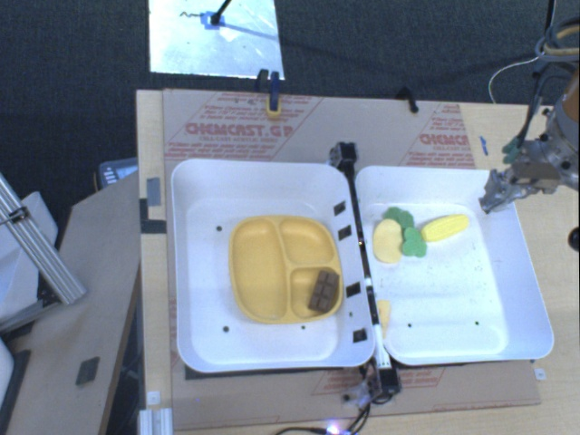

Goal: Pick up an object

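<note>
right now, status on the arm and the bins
Gripper over right bin's far right corner. Corn, green and yellow pieces untouched. Brown block in yellow tray.

Two shallow white plastic bins [507, 333], yellow three-compartment plastic tray [263, 270], brown chocolate-bar piece [323, 291], green toy broccoli [405, 229], yellow toy corn cob [445, 228], pale yellow oval piece [387, 241], light wooden table [122, 243].

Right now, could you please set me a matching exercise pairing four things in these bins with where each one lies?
Things:
1. chocolate bar
2. yellow divided tray
3. corn cob
4. pincer

Places:
A. right bin, beside the green pieces
B. over the right bin's far right corner
C. tray's lower right compartment
D. left bin

Pairs: 1-C, 2-D, 3-A, 4-B
</note>
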`<state>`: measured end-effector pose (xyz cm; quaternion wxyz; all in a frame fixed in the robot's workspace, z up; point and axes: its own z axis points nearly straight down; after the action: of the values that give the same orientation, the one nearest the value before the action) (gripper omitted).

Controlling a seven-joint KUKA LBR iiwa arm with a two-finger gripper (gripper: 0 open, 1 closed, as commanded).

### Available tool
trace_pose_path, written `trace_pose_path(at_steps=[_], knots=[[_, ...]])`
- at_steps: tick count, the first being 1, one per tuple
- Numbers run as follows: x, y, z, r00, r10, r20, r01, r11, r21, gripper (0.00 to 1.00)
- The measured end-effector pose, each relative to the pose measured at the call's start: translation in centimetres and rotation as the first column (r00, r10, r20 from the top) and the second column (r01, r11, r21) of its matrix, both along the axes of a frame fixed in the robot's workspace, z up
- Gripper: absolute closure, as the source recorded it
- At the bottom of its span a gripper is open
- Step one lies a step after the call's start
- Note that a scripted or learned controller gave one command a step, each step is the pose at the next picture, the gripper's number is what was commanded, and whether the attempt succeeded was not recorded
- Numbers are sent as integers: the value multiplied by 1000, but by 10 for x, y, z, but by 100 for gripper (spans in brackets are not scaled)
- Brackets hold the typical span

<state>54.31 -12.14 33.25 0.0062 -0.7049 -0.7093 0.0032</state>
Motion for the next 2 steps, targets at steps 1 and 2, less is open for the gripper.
trace_pose_path(at_steps=[1, 2], knots=[[-8, 34, 145, 1000, 2, 31, -2, 1000, -6, 100], [-17, 168, 164, 1000, 13, 19, -13, 1000, 0, 100]])
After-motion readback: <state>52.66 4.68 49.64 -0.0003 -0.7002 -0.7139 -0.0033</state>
